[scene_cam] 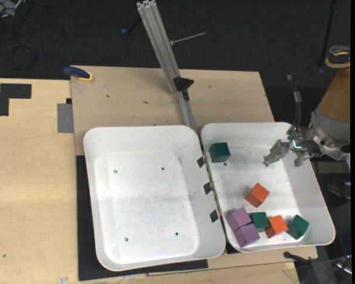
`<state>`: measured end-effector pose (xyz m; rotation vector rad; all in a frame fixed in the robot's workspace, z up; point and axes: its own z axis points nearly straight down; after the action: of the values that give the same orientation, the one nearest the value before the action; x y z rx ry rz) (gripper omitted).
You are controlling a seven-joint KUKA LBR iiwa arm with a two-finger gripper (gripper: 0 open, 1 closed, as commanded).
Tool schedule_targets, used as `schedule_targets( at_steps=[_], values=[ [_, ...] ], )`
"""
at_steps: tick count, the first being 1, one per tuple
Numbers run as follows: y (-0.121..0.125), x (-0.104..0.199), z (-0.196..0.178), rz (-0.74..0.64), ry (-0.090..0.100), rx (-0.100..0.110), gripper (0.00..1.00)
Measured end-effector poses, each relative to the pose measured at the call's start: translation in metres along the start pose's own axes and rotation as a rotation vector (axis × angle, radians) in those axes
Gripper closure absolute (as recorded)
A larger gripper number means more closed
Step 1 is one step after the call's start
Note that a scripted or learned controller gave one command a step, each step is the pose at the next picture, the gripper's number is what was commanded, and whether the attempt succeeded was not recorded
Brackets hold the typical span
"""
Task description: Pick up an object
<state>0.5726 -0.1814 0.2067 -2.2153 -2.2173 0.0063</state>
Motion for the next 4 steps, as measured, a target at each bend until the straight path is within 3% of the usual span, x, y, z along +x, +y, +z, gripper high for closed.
schedule_targets(
  at_steps=[1,3,4],
  values=[
    [0.001,0.0,-0.002,0.0,-0.001,-0.005,0.0],
    [0.003,0.0,0.106,0.002,0.001,0.002,0.0],
    [0.003,0.0,0.115,0.004,-0.002,-0.005,0.0]
  ],
)
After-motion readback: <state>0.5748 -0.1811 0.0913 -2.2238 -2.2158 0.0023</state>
